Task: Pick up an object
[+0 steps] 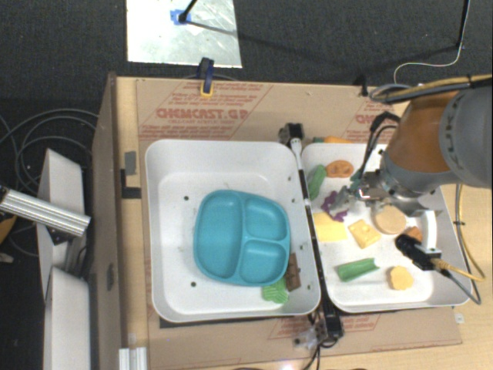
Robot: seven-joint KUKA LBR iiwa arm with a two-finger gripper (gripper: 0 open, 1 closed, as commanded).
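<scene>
Nearest the camera in the right bin (pixel 445 303) lie an orange chunk (pixel 400 278) and a green pod-shaped piece (pixel 356 268), with a yellow wedge (pixel 364 233) just behind them and a flat yellow slice (pixel 330 228) beside it. These look like small toy foods — light, stiff and probably smooth, so likely to slip unless pinched across a narrow, flat-sided width. The purple piece (pixel 336 201) sits further back near the divider, lumpy and harder to square up on. The gripper (pixel 359 193) hangs right over that spot, just beside the purple piece; how its jaws stand I cannot tell, and nothing shows between them. Across the divider the left bin (pixel 166 230) carries a blue sectioned plate (pixel 240 236).
</scene>
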